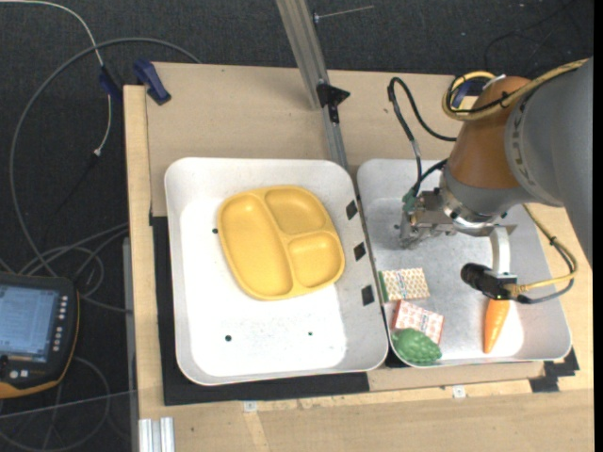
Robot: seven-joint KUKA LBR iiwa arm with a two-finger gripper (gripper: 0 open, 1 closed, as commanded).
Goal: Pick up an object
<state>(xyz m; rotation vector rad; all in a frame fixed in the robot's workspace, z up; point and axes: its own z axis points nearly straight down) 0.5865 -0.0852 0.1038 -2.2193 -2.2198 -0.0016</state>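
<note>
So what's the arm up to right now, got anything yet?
Gripper low in right bin, nothing seen held. Carrot, two packets, green thing lie nearer the front. Nothing blocking.

1. The grey arm (556,130) reaches in from the right of the camera view, its orange band (485,149) just above the wrist.
2. The gripper (412,234) points down and to the left — hanging low, fingers too small and blurred to read.
</note>
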